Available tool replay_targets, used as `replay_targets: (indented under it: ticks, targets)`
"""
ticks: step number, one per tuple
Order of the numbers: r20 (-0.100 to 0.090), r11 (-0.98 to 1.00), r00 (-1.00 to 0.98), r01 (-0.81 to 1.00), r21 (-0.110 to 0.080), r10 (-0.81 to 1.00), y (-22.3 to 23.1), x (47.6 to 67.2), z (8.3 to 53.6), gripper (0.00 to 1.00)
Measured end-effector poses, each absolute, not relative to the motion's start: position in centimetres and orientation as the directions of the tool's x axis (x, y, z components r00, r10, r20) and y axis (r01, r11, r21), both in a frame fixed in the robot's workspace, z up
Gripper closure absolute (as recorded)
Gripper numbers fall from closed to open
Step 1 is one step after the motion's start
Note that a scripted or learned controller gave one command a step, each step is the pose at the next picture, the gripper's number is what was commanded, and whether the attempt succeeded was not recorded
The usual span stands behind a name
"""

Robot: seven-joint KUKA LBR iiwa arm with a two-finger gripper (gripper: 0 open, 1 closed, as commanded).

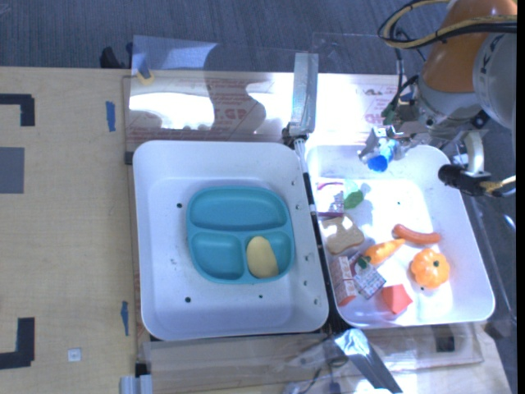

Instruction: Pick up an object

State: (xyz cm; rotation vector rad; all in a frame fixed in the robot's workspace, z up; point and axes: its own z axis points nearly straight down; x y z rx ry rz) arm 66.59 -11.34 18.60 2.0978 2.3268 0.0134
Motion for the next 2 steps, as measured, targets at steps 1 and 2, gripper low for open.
replay_targets:
  ticks: [1, 2]
  targets:
    - [0.0, 0.139, -0.139, 0.99, -0.013, 0.99, -14.1, 66.4, 14.5, 1.0]
    - [0.001, 0.078, -0.078, 0.997, 0.002, 0.997, -7.5, 54.7, 18.6, 1.0]
